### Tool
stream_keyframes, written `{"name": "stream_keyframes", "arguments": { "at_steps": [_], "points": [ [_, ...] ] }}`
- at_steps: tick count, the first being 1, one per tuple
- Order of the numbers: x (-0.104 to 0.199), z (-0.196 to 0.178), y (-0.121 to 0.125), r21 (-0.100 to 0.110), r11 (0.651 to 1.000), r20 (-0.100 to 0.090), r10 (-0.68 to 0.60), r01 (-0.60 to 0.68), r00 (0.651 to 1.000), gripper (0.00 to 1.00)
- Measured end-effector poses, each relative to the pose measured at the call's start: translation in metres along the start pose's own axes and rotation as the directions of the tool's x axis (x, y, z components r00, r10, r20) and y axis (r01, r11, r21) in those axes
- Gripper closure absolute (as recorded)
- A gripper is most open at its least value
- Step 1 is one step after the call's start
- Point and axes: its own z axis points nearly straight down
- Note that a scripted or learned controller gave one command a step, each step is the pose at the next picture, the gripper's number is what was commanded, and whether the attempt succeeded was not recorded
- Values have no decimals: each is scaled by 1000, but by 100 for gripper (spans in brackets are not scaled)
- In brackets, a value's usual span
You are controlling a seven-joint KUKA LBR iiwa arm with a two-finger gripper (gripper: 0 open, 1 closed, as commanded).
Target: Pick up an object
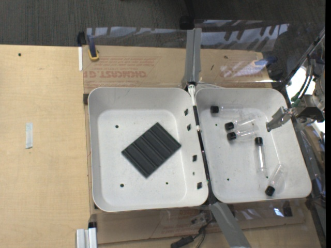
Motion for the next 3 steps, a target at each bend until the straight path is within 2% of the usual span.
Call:
{"name": "stream_keyframes", "arguments": {
  "at_steps": [1, 2, 3],
  "points": [
    [9, 78, 42, 0, 999, 0, -42, 42, 999, 0],
    [31, 112, 99, -2, 989, 1, -145, 145, 989, 0],
    [21, 165, 115, -4, 981, 1, -194, 194, 981, 0]
  ]
}}
